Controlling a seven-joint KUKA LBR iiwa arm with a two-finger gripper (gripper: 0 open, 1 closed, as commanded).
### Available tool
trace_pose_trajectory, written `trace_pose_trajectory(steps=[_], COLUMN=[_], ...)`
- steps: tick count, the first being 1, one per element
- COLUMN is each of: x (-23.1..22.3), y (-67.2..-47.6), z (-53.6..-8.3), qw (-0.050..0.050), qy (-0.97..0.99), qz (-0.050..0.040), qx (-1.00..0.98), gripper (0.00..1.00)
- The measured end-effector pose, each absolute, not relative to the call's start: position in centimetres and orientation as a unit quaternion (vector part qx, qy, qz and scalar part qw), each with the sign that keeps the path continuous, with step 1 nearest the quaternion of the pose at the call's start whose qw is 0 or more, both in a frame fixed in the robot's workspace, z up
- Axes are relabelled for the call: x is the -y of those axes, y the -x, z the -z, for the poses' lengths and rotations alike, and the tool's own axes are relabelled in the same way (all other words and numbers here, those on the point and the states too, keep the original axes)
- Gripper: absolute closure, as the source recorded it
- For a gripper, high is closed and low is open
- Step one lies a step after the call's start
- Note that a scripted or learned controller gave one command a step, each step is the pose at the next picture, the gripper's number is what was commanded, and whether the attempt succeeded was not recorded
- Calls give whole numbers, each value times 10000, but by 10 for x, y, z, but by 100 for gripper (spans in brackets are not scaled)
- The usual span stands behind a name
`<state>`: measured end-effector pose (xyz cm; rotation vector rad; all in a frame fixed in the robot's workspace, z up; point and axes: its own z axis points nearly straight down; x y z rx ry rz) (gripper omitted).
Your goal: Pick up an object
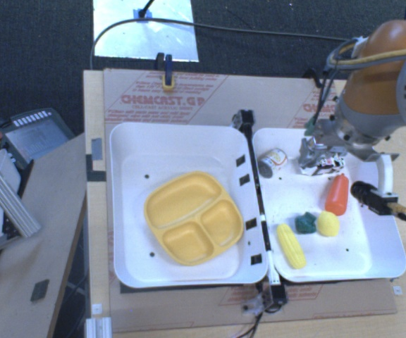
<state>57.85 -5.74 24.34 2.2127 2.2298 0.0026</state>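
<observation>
My gripper [314,152] hangs low over the far part of the right bin [379,259]. It is right beside a small black-and-white object [330,165] that lies just to its right and partly under it. A small tin can [273,160] lies on its side to the gripper's left. Nearer the front are an orange carrot [337,193], a dark green piece [305,222], a yellow lemon [328,224] and a yellow corn cob [291,245]. The arm's orange band [390,55] is at the upper right.
The left bin [129,259] holds a yellow three-part tray [192,217]. A black divider with clips [254,189] runs between the bins. A black fitting with a cable [372,197] sits at the right bin's right rim.
</observation>
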Motion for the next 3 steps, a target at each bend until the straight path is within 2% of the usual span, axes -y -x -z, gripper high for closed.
trace_pose_trajectory(steps=[1,2,3], x=[8,-41,-93], y=[-568,-562,-564], z=[-231,-238,-224], qw=[-3,-4,-5], qy=[-7041,-7035,-7039], qz=[-7,-14,-5], qx=[-7101,-7107,-7103], gripper=[100,100,100])
